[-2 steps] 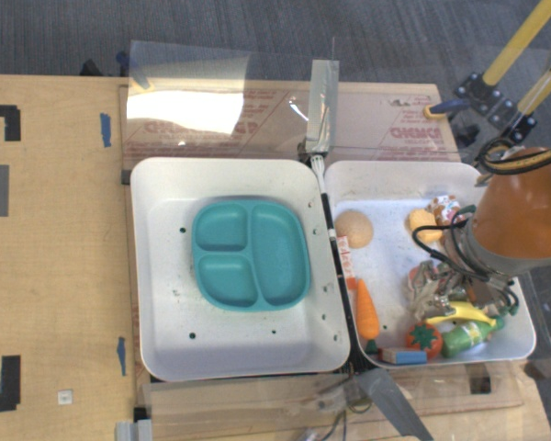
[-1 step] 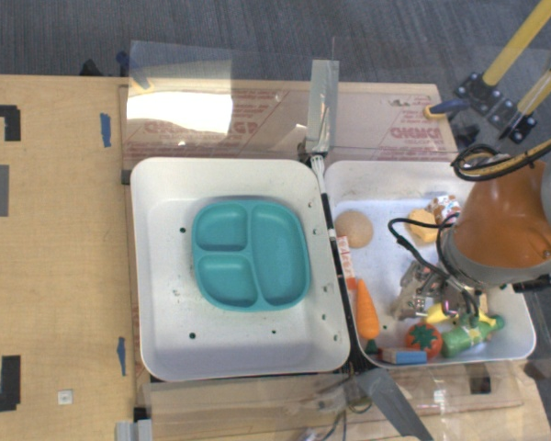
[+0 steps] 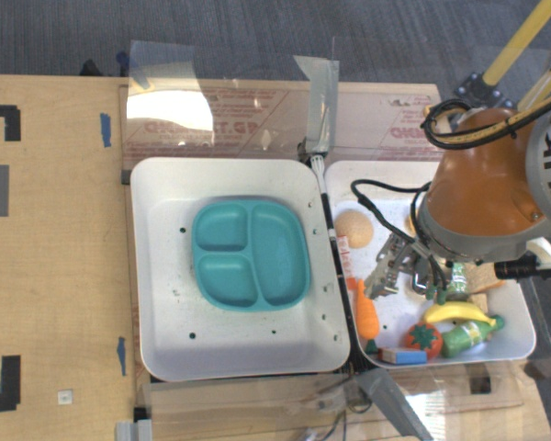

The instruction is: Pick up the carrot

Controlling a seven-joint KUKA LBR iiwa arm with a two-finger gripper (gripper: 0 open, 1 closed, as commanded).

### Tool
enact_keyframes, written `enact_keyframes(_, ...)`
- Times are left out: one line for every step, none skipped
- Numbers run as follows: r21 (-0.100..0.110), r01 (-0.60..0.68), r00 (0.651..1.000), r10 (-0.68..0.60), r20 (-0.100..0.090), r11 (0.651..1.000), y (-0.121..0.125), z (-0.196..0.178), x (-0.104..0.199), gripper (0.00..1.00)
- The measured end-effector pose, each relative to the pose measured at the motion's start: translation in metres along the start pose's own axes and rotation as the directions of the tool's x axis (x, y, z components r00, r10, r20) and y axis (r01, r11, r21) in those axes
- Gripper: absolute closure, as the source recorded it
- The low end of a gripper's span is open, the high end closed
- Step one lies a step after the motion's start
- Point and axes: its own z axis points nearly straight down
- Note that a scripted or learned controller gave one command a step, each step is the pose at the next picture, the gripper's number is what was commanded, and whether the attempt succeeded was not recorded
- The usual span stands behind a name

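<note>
The orange carrot [image 3: 365,312] lies along the left wall of the right bin [image 3: 523,338], pointing toward the front. My gripper [image 3: 397,278] hangs over the middle of that bin, just right of and slightly behind the carrot, with its metal fingers [image 3: 383,277] pointing down to the left. Nothing shows between the fingers. The arm's orange band covers the back right part of the bin.
In the left bin [image 3: 156,246] sits a teal divided plate [image 3: 252,254]. The right bin also holds a tan egg-like ball [image 3: 353,229], a yellow banana [image 3: 457,314], a red strawberry [image 3: 422,338], a green item [image 3: 466,335] and a blue piece [image 3: 406,357]. A black cable loops above the gripper.
</note>
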Motion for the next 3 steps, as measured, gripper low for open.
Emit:
enact_keyframes(0.003, -0.004, 1.0, 0.004, -0.005, 1.0, -0.002, 0.002, 0.001, 0.0)
enact_keyframes(0.003, 0.005, 1.0, -0.005, -0.005, 1.0, 0.036, 0.003, 0.005, 0.0)
enact_keyframes(0.008, -0.364, 0.932, 0.364, -0.007, 0.932, -0.003, 0.003, 0.012, 0.0)
